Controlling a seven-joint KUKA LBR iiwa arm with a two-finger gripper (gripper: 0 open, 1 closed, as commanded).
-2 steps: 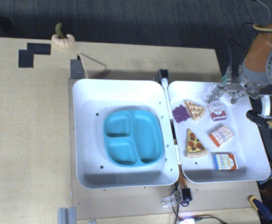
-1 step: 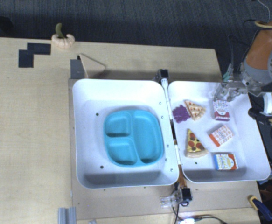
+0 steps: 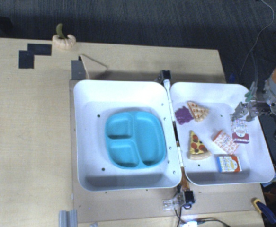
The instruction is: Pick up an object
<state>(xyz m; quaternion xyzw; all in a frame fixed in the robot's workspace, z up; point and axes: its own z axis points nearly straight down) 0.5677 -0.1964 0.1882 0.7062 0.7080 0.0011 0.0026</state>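
The gripper [image 3: 245,109] hangs over the right edge of the right bin [image 3: 265,174]; whether its fingers are apart or closed cannot be made out, and nothing is seen held between them. Directly below it, just beside the fingertips, lies a small red-and-white carton [image 3: 241,131]. Further down and to the left lies a red-and-white packet [image 3: 225,142], with a blue-and-yellow box [image 3: 228,163] below that. Left of the gripper, well apart, rest a waffle piece [image 3: 197,110], a purple grape bunch [image 3: 182,115] and a pizza slice [image 3: 197,146]. Beyond these, the left bin [image 3: 88,126] holds a blue divided tray [image 3: 135,138].
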